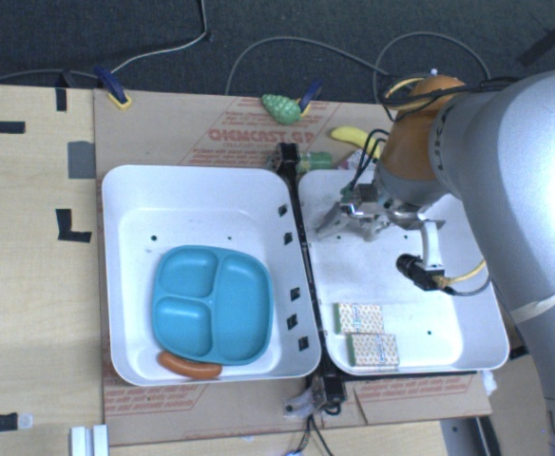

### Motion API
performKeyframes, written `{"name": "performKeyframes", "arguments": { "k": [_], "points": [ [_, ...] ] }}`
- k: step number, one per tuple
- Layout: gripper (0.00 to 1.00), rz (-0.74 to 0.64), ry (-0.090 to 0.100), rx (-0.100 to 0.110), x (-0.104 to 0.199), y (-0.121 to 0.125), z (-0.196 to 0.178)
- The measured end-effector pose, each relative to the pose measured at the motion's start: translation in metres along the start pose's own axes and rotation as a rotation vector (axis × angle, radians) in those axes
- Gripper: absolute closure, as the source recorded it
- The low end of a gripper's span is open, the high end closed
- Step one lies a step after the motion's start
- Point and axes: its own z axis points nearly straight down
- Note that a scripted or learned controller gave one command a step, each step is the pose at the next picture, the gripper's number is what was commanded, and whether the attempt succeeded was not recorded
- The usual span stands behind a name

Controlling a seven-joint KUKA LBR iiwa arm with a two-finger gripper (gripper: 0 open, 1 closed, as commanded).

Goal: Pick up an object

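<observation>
Gripper (342, 218) low in right bin (468, 350), upper area; finger state: cannot tell. Nearest targets: two patterned blocks (366, 333) at 6 o'clock from gripper, well apart. Recommend: centre over one block, descend vertically, close across narrow side.

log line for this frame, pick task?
gripper: low in right bin, upper left | grasp: none seen | sponges: right bin, near edge | plate, sausage: left bin

A blue plate (212, 304) with three parts lies flat in the left bin. An orange hot dog (190, 366) lies touching its rim at about 7 o'clock. In the right bin, two small speckled blocks (367, 334) lie side by side at about 6 o'clock.
</observation>
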Motion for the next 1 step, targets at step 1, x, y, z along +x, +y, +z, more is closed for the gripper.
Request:
{"name": "performKeyframes", "arguments": {
  "k": [1],
  "points": [
    [0.00,-0.001,0.000,-0.001,-0.0046,0.0395,0.0007]
  ]
}}
